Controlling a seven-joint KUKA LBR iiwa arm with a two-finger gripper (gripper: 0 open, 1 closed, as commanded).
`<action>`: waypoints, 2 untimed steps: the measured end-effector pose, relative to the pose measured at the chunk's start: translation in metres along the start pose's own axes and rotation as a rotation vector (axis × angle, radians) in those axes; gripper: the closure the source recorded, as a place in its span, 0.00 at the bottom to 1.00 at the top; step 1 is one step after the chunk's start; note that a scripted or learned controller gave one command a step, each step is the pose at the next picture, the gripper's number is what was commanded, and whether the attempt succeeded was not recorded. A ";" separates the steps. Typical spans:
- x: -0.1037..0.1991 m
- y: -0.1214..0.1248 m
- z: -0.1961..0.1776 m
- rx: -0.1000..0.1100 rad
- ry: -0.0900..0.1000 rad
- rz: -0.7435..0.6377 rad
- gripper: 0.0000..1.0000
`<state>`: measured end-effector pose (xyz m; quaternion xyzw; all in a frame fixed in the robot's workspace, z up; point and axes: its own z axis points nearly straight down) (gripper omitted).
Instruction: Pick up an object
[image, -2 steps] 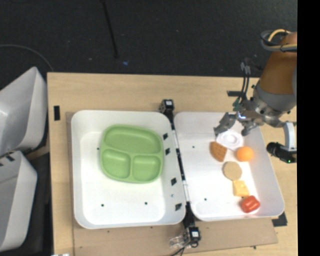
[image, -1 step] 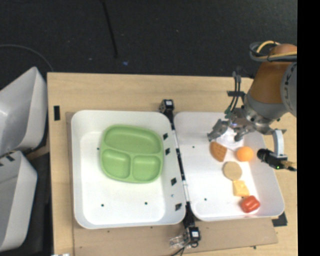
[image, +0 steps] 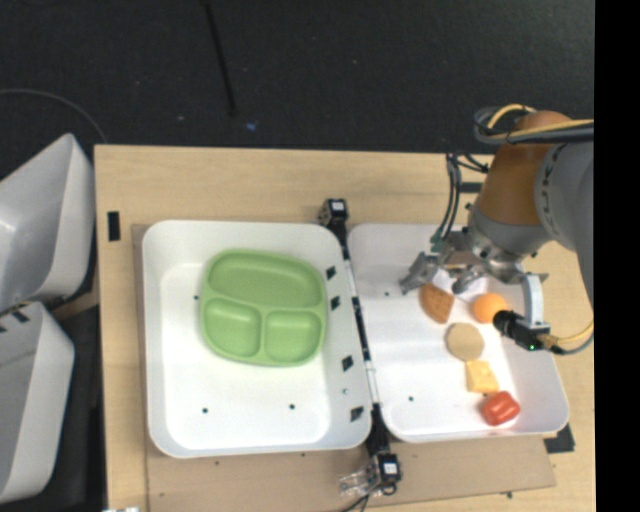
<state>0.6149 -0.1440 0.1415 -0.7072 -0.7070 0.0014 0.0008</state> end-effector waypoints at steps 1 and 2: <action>-0.002 0.001 -0.014 -0.006 -0.001 0.003 1.00; -0.001 0.009 -0.077 -0.011 -0.001 -0.003 1.00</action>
